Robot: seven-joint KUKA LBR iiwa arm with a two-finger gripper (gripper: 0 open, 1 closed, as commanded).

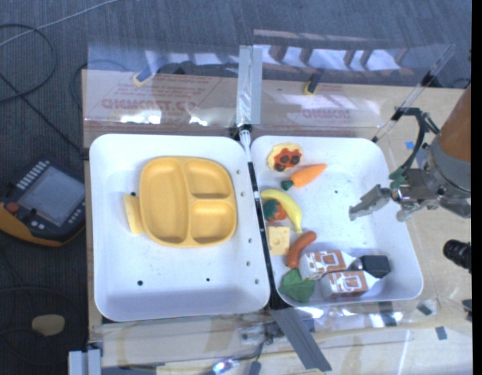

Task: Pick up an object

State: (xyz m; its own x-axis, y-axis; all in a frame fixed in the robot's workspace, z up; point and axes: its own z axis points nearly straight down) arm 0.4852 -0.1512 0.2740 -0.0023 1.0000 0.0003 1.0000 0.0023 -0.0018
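Observation:
My gripper (385, 207) hangs over the right side of the right bin (354, 158), open, with nothing between its fingers. Toy food lies along that bin's left side. From back to front I see a small pizza (285, 157), a carrot (307, 175), a banana (283, 207), a cheese block (278, 239) and a red sausage (301, 248). Near the front edge are two small cartons (334, 272), a black object (375, 266) and a green leaf (298, 288). The gripper is to the right of the carrot and behind the black object, touching neither.
The left bin (116, 287) holds a yellow divided plate (187, 200) with a thin yellow piece (132, 214) at its left edge. A low wall (256, 209) separates the two bins. A handheld controller (39, 201) lies on the floor at far left.

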